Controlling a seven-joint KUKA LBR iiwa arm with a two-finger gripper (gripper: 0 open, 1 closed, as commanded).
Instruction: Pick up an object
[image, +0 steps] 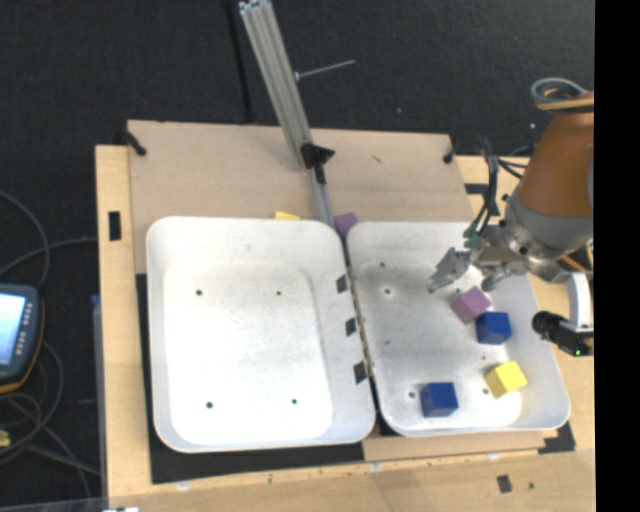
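A: Where do the objects lie?

B: All 4 sit in the right bin (400, 420). A purple block (470, 303) lies toward its right side, with a blue cube (493, 327) touching its lower right corner. A yellow cube (506, 378) sits below those, near the right wall, and a second blue cube (438, 398) sits near the front wall, apart from the rest.

A: And the jaws (455, 268)?

B: They hang just above and left of the purple block, over the bin floor. 1 grey finger (443, 272) points down to the left. I cannot tell how far the jaws are parted, and no block shows between them.

A: The arm?

B: Its orange band (560, 165) stands at the right, over the bin's far right corner.

A: Anything else?

B: The left bin (160, 300) lies beside the right one on the tan surface (220, 170). A small yellow piece (287, 215) and a small purple piece (345, 222) sit just behind the bins. A grey metal rail (280, 80) slants across the back.
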